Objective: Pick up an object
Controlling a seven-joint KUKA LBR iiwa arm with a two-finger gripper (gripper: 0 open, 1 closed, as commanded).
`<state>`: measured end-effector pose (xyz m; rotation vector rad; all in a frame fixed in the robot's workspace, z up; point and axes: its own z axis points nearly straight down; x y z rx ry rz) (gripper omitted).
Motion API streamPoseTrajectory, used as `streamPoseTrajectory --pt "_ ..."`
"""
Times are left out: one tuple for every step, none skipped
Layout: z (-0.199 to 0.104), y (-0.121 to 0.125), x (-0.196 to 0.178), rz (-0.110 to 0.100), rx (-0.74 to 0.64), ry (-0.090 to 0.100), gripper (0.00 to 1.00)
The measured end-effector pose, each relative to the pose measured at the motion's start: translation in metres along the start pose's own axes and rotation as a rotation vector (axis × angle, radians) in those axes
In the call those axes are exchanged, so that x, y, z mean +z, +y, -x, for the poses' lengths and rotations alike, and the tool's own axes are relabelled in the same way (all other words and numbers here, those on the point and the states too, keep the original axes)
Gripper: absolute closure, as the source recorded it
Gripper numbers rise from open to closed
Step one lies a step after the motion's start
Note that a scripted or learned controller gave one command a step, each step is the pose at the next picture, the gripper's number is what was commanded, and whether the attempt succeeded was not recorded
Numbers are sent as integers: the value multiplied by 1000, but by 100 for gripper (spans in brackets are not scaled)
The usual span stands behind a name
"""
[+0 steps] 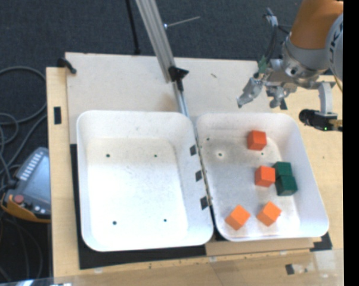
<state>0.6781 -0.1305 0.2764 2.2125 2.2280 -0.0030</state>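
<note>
Gripper above the right bin's far rim, fingers spread, pinching nothing, touching nothing. Four orange cubes, two green blocks inside. No legible writing.

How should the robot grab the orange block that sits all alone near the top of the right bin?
From straight above, pinching two opposite flat sides. The lone orange block sits flat with free space all around it in the right bin, so the end effector has room for both fingers.
</note>
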Motion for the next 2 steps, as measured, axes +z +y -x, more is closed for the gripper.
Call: streamPoseTrajectory --pt "37 -4 1 3 9 -1 0" --pt "62 0 135 -5 8 1 0"
